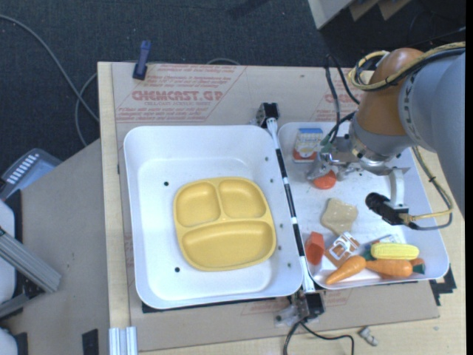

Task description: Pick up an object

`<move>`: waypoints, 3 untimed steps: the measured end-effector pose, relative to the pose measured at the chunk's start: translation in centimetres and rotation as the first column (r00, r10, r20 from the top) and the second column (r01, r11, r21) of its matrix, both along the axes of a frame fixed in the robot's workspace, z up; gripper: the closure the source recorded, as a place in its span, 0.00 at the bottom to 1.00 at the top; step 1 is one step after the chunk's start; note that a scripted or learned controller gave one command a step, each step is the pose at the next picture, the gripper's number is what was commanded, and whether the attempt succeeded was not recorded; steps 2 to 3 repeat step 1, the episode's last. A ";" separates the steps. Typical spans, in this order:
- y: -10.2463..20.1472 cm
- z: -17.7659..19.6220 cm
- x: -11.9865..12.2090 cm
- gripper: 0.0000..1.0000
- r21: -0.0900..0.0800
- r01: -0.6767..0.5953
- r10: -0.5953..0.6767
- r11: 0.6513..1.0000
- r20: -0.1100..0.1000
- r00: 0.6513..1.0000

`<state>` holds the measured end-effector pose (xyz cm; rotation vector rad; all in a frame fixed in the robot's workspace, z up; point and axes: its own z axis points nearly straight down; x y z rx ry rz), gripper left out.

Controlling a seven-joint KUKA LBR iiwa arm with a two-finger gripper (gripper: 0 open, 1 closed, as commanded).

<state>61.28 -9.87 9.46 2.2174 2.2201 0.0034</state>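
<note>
– Starting at the gripper [326,163]: it hangs low in the right bin [423,192], at the far-left corner. Open or closed, I cannot tell; the wrist hides that.

– What's nearest?

– A small red-orange piece [324,181], just below the tool and maybe touching it. Nothing shows it as held. A little carton [307,140] stands just beyond.

– How would the red piece handle?

– It looks like toy plastic food: light, stiff and smooth, so it may squirt out of a pinch. I'd close across its middle, squarely.

– Other candidates?

– Further out lie a tan slice [338,214], flat and hard to get under, and a toy corn cob [394,251] beside a carrot [347,270] at the near rim. Both are rounded and likely to roll. The left bin [148,168] holds a yellow divided plate [224,222], too broad to grasp.
</note>
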 end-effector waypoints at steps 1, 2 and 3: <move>3.8 11.8 -2.7 1.00 0.001 0.000 0.000 1.000 -0.003 1.000; 3.8 11.8 -2.7 1.00 0.001 0.000 0.000 1.000 -0.003 1.000; 3.8 11.8 -2.7 1.00 0.001 0.000 0.000 1.000 -0.003 1.000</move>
